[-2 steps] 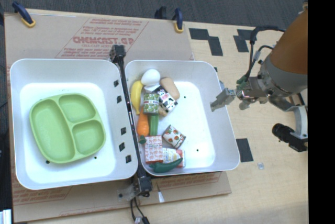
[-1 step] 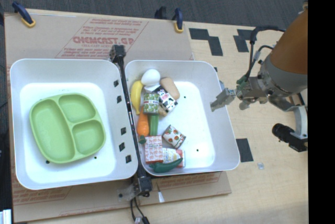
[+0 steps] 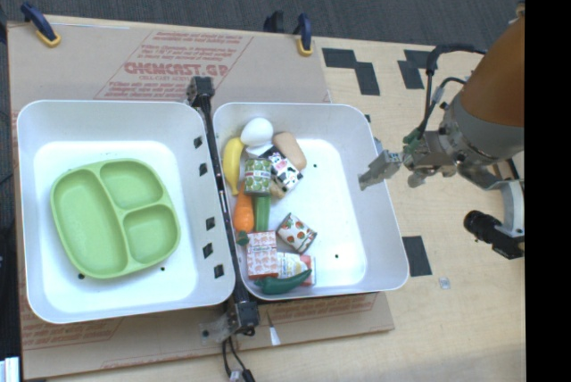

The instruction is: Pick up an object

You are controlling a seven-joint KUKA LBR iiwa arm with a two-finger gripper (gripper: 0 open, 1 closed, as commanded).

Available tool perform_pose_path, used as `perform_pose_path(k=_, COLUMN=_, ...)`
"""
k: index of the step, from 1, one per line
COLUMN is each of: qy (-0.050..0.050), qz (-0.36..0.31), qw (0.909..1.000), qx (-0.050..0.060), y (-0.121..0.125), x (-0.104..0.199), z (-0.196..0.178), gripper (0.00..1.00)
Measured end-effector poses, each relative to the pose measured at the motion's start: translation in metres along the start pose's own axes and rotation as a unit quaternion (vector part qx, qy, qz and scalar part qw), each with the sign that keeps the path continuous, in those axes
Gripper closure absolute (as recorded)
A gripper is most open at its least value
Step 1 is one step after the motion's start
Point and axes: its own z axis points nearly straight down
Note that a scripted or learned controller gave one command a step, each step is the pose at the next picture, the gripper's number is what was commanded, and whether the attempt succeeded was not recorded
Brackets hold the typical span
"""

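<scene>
Camera view, items as seen:

- Left bin [image 3: 36,300]: holds a green divided tray [image 3: 114,216] with three compartments, lying flat.
- Right bin [image 3: 357,220]: objects crowded against its 9 o'clock wall. From 12 o'clock down: white egg [image 3: 257,131], tan bread roll [image 3: 290,150] just beside it at 4 o'clock, yellow banana [image 3: 232,162] along the wall, small printed cartons [image 3: 270,172], orange carrot [image 3: 244,213] with a green vegetable [image 3: 262,212] touching it, a patterned box [image 3: 296,233], a red-and-white carton [image 3: 261,253], a dark green pepper [image 3: 281,284] at 6 o'clock.
- Gripper [image 3: 378,170]: at the right bin's 3 o'clock rim, well apart from the objects, nothing between its fingers; how far apart they stand cannot be told.
- Arm [image 3: 495,95]: grey with orange band, at 3 o'clock of the bins.
- Cardboard sheet [image 3: 178,59]: under the bins, red print, clamped at 12 o'clock.
</scene>
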Motion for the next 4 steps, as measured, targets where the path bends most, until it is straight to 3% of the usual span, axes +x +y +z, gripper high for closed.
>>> perform_pose_path(k=3, qy=0.000, qz=0.000, qw=1.0000, qx=0.000, y=0.000, x=0.000, z=0.000, gripper=0.00)
perform_pose_path(k=4, qy=0.001, qz=0.000, qw=1.0000, qx=0.002, y=-0.011, x=-0.010, z=0.172, gripper=0.00)
